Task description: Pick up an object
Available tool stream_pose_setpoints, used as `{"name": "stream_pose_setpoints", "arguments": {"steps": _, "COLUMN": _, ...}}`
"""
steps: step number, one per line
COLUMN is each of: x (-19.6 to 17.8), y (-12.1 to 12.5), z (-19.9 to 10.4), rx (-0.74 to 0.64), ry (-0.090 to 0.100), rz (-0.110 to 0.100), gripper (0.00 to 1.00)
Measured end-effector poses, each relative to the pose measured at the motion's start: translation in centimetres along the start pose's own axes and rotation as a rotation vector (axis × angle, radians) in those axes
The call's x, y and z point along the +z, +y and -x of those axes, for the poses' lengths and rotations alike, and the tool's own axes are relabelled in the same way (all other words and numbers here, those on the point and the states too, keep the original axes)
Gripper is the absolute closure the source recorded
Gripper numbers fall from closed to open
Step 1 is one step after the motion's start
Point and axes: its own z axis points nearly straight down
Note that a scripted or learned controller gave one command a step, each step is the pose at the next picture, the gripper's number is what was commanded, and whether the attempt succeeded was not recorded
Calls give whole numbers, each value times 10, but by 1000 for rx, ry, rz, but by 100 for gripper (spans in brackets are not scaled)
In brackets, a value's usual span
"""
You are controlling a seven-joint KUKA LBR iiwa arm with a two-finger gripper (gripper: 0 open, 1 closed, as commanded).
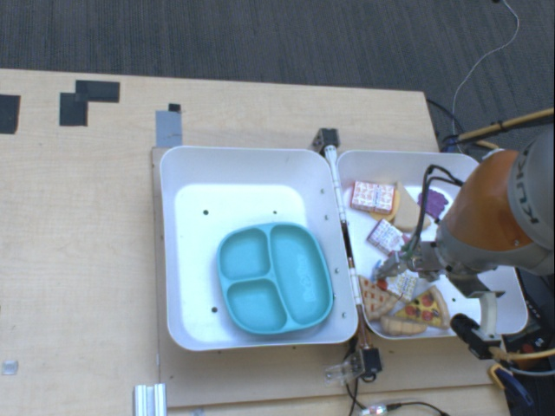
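The right bin (451, 159) holds several small toy items: a pink-patterned box (374, 197), a small purple packet (383, 233), a purple piece (433, 203), a waffle-like piece (374, 296) and a pizza slice toy (424, 306). My gripper (401, 268) reaches down into this bin from the right, low over the clutter between the purple packet and the pizza slice. The grey arm with its orange band (490, 211) covers the bin's right half.
The left bin (186, 232) holds a light blue divided plate (274, 277) at its front right. A rail (340, 224) separates the bins. Cables (364, 367) lie at the bench's front edge. Black markers (85, 100) sit on the wooden bench at far left.
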Motion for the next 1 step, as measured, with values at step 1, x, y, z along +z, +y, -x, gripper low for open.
{"name": "stream_pose_setpoints", "arguments": {"steps": 1, "x": -13, "y": 3, "z": 3, "rx": 1, "ry": -6, "rz": 9, "gripper": 100}}
